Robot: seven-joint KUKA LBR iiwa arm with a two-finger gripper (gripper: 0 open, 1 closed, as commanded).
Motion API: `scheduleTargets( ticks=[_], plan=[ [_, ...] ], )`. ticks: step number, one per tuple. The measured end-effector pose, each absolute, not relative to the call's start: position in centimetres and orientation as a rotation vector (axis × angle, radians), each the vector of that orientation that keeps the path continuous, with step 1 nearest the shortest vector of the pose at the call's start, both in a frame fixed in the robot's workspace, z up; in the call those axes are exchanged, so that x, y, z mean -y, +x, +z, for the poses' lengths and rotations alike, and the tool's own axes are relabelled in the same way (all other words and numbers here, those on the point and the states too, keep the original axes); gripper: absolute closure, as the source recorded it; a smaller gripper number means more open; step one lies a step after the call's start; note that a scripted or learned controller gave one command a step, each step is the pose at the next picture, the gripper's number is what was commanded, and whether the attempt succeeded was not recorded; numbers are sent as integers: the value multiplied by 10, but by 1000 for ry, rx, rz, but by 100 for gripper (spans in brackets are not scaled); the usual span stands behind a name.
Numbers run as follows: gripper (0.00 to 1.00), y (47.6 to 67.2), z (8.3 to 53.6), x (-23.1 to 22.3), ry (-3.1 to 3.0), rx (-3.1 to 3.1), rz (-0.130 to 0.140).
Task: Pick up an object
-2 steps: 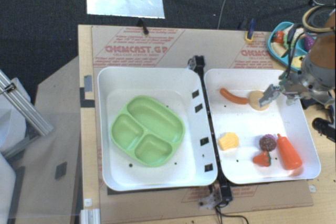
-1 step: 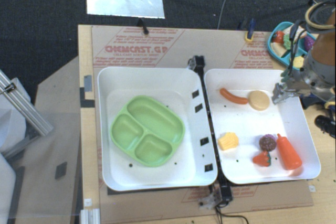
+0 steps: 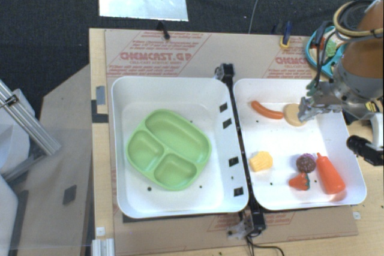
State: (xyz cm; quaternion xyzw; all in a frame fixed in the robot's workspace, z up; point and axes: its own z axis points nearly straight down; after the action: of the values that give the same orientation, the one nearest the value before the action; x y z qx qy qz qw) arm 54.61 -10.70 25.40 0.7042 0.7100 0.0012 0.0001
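Left bin (image 3: 120,129), one: lying toward the bench's (image 3: 96,57) left edge and carrying one green divided plate (image 3: 168,149) of three compartments, resting near the bin's middle. Looking like stiff, light plastic with a low rim; too broad and flat for an easy pinch except at its edge.

Right bin (image 3: 354,189), one: lying toward the bench's right edge and carrying six small toy foods.

- Yellow piece (image 3: 261,161), one, sitting near the bin's left wall, low. Probably light and hard; blocky enough to pinch across its sides.
- Orange sausage (image 3: 267,110), one, lying near the bin's far edge. Likely smooth and slippery, apt to be rolling; best pinched across its middle.
- Tan disc (image 3: 292,114), one, lying just beside the sausage's right end, under the tool. Thin and flat, hard to get hold of.
- Red strawberry (image 3: 299,182), one, and purple ball (image 3: 306,162), one, sitting together near the bin's near edge.
- Orange carrot (image 3: 330,174), one, lying just right of them; tapered, so gripping mid-length seems safest.

Tool (image 3: 307,110), one: hanging over the tan disc; whether released or clenched cannot be told.
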Motion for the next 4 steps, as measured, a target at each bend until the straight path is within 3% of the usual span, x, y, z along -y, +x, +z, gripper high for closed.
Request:
scheduleTargets(
  ticks=[1, 2, 3, 4],
  plan=[
    [100, 545, 256, 82, 2213, -2230, 3],
    [100, 555, 395, 136, 2211, -2208, 13],
    [100, 551, 328, 73, 2214, -2231, 0],
    [100, 520, 294, 0, 2211, -2237, 0]
  ],
)
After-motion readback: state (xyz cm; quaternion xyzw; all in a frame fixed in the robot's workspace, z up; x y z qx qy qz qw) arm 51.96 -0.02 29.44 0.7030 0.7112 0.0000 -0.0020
